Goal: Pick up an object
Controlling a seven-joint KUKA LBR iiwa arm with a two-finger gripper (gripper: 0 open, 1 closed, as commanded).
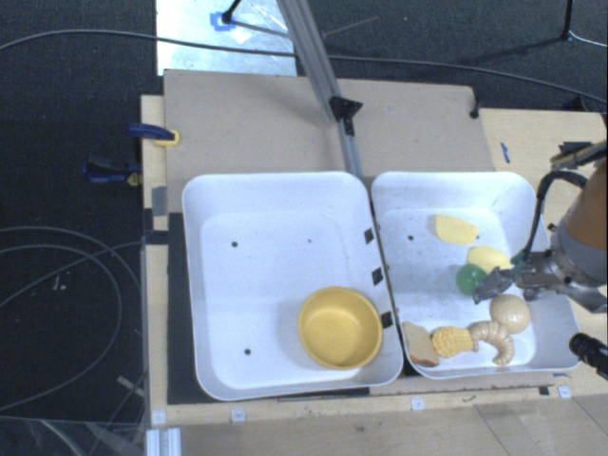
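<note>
My gripper (486, 286) reaches in from the right and hovers low over the right bin (418, 198). It is open, with nothing between its fingers. A green ball (468, 277) lies just left of the fingertips, touching or nearly so. A yellow lemon-like piece (488, 257) sits right above the ball. A round beige object (511, 312) lies just below the gripper. Along the front wall rest a curved beige piece (499, 340), a yellow corn-like piece (453, 341) and a tan bread-like piece (419, 345). A flat yellow slice (456, 229) lies farther back.
The left bin (237, 217) holds a yellow bowl (340, 327) near its front right corner. A grey pole (318, 65) slants down to the ridge between the two bins. The arm's body (581, 236) stands over the right bin's right wall.
</note>
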